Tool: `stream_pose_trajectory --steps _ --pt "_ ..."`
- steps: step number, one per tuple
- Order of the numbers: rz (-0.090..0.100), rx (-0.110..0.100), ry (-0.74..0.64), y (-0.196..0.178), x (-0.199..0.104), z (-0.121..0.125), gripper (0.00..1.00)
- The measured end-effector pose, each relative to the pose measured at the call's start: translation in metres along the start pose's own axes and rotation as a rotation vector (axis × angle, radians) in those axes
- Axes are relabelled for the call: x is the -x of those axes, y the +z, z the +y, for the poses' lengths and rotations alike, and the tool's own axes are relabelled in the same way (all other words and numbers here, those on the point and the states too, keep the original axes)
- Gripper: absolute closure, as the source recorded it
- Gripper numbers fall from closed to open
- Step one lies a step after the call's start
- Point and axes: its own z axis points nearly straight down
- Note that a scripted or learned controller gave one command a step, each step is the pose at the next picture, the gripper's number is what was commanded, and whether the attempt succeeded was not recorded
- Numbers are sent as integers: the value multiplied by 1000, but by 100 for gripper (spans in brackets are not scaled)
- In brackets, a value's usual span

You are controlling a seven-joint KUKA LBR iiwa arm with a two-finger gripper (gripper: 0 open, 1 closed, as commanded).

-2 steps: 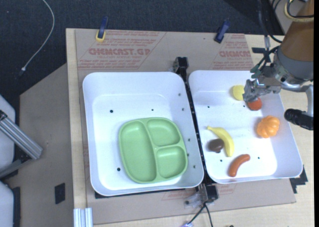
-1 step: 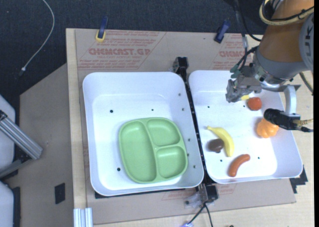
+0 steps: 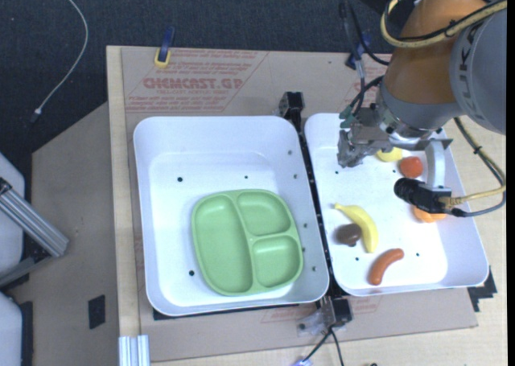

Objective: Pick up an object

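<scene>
I am watching the grey two-finger gripper (image 3: 352, 151) hanging over the far left part of the right-hand shallow white bin (image 3: 463, 272), close to the wall it shares with the left-hand white bin (image 3: 149, 195). I cannot tell how far apart its jaws are standing, and I am seeing nothing caught in it.

The candidates are lying elsewhere in that right bin: a curved yellow toy banana (image 3: 362, 224) near the left wall with a small brown rounded lump (image 3: 348, 235) touching it, a reddish-orange toy sausage (image 3: 385, 265) towards the near edge, a round orange-red ball (image 3: 410, 166) by the wrist, and a small yellow piece (image 3: 389, 155) beside that. The left bin is carrying a pale green plastic tray with three compartments (image 3: 244, 240).

My worry is that the tool is hovering over bare white floor, so a straight descent would be closing on nothing. If it is steering for the banana, the brown lump beside it could be getting nudged or pinched along. Working this near the shared wall, a finger could also be catching the rim.

The arm's body is covering the far right corner of the bin. An orange object (image 3: 430, 215) is lying half under a black fitting (image 3: 418, 193), and I am not making out what it is.
</scene>
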Motion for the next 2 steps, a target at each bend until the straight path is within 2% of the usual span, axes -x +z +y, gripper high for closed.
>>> stream_pose_trajectory --steps 1,2 --pt "0 4 -1 -9 -58 8 100" --pt "-1 4 1 -3 -103 26 100"
